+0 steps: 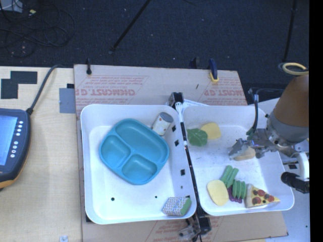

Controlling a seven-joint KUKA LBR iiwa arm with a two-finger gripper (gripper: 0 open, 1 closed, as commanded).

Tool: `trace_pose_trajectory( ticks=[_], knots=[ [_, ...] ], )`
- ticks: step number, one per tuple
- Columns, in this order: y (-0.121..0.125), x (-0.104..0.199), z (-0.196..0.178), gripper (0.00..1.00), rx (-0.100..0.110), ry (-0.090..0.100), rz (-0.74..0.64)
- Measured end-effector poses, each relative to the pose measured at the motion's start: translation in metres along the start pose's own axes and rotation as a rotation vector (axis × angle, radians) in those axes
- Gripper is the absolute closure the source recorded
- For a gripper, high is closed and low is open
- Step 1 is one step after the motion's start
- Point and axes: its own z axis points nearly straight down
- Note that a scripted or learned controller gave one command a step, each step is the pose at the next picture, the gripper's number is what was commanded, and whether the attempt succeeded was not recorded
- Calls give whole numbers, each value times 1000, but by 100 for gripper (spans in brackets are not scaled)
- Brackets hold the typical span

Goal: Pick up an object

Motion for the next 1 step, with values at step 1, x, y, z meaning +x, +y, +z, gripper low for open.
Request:
trace_pose_trajectory(
  ticks=[1],
  knots=[
    [-45,50,82,0,-6,-2,5]
  ],
)
